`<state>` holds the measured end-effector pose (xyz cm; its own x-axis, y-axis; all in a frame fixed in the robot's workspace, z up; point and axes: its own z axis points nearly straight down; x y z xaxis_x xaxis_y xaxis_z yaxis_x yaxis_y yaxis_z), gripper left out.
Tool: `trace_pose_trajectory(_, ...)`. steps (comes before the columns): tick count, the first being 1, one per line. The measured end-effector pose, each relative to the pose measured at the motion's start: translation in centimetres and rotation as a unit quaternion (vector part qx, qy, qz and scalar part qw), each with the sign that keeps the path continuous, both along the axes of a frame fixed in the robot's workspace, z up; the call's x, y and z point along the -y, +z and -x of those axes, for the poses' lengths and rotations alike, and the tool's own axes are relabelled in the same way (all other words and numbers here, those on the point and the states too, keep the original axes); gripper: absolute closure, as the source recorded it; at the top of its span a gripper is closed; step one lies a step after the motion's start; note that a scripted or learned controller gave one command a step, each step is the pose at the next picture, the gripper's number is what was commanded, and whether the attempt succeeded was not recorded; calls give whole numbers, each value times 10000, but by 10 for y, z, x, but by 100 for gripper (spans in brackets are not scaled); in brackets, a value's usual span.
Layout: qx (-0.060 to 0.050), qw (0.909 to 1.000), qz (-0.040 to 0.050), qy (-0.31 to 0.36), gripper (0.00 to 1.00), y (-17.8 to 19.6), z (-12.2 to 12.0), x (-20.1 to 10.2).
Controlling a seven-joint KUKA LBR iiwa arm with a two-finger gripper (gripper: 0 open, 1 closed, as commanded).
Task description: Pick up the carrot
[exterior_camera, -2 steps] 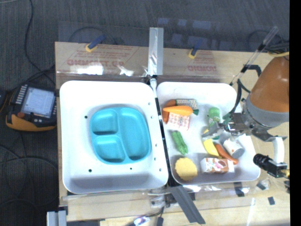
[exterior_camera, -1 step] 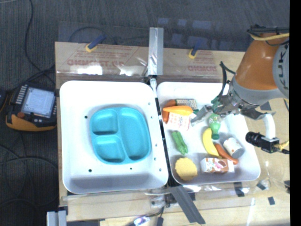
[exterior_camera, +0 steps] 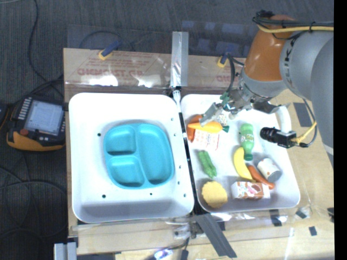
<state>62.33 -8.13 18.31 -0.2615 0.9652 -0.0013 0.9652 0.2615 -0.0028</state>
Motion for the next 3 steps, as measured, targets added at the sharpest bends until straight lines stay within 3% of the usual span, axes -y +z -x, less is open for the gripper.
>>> trace_pose_trajectory(1,80,9904,1,1378,0,-75,-19,21)
trace_pose_trajectory(2,102,9905,-25,1373,100,-64,-20,20)
trace_pose_trajectory(3,8,9914,-25,1308,100,0,40,-14)
